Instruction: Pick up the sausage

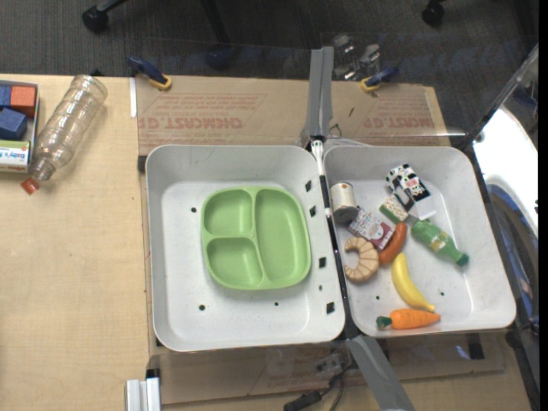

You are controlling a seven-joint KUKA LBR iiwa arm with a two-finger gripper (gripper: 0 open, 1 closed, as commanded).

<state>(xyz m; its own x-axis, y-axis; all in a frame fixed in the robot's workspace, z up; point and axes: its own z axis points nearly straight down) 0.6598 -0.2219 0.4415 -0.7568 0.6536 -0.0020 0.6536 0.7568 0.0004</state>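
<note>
The reddish-brown toy sausage lies tilted in the right shallow white plastic bin, touching the tan croissant-shaped pastry, above the yellow plastic banana. Jaw state: cannot tell.

The sausage lies in the right bin with its upper end tucked under a small printed packet, so its full length is hidden. The croissant touches it and covers part of its lower end. The print on the packet is too small to read. At the left edge, a box of coloured blocks is cut off.
</note>
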